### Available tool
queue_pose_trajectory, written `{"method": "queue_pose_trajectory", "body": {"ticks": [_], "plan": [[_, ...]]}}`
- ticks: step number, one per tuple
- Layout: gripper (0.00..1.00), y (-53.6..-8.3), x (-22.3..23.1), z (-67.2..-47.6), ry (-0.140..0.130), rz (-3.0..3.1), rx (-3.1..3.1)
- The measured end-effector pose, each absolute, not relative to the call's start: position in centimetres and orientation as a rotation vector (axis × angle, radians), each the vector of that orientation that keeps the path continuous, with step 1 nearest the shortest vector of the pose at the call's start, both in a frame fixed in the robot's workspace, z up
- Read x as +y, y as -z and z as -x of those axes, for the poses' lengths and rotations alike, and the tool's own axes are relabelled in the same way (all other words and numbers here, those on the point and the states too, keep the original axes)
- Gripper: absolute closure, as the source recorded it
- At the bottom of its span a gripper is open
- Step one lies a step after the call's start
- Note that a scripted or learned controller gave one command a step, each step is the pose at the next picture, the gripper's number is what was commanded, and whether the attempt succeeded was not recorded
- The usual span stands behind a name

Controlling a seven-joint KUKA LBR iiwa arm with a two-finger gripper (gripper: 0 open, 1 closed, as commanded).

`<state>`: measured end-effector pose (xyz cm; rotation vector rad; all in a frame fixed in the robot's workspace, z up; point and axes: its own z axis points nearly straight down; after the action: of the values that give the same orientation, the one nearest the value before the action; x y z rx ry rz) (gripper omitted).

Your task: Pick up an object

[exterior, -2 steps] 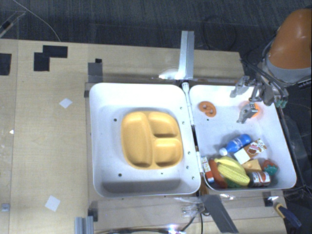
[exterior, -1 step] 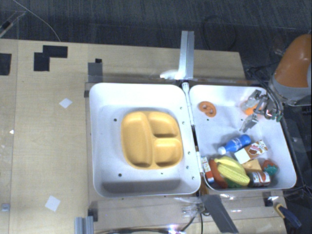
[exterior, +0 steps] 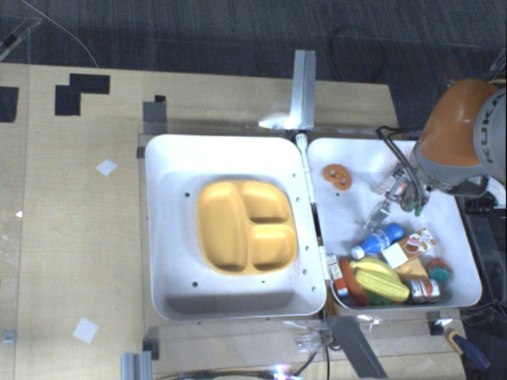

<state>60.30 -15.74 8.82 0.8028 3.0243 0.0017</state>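
My gripper (exterior: pixel 386 198) hangs over the middle of the right bin (exterior: pixel 467 236), its fingers pointing down and to the left. They stand open with nothing between them. Just below the fingertips lies a blue bottle with a white cap (exterior: pixel 379 240). A small orange ring-shaped piece (exterior: pixel 337 176) sits alone to the gripper's upper left. Heaped in the bin's front corner are a yellow corn cob (exterior: pixel 380 280), a red-labelled can (exterior: pixel 425 290) and a white and red packet (exterior: pixel 417 243).
The left bin (exterior: pixel 170 204) holds a yellow divided tray (exterior: pixel 244 226). A metal post (exterior: pixel 304 85) stands behind the wall where the two bins meet. The arm's orange band (exterior: pixel 455 129) rises at the right, above the bin's far right corner.
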Motion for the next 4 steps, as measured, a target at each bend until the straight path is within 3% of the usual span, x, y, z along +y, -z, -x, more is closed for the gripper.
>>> {"method": "queue_pose_trajectory", "body": {"ticks": [1,2,3,4], "plan": [[0.00,-13.8,-18.2,-62.2,-0.002,-1.230,2.882],[0.00,-9.5,-19.1,-62.5,-0.012,-1.562,2.730],[0.00,-8.7,-10.8,-66.4,0.006,-1.582,2.713],[1.00,-10.0,-10.6,-66.8,-0.002,-1.564,2.707]]}}
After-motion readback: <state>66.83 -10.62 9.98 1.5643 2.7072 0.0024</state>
